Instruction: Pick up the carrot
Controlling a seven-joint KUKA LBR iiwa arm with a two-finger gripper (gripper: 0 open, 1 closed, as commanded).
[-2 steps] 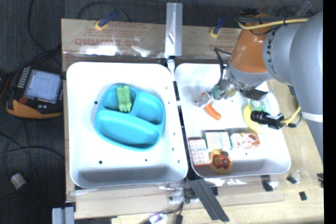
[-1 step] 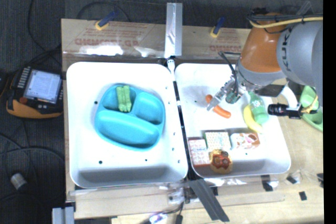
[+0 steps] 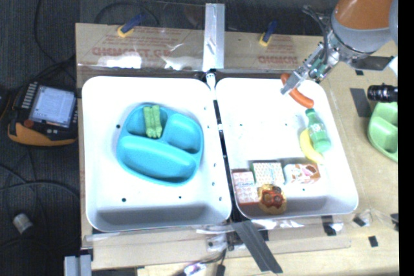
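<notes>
The carrot is a short orange stick at the far right corner of the right bin, lying at a slant. My gripper comes down from the upper right onto it. Its fingers close across the carrot's middle, so orange shows on both sides of the fingertips. I cannot tell whether the carrot rests on the bin floor or hangs just above it.
A green bottle and a banana lie just below the carrot. Several small boxes and a brown item sit at the bin's near edge. The left bin holds a blue divided plate with green beans.
</notes>
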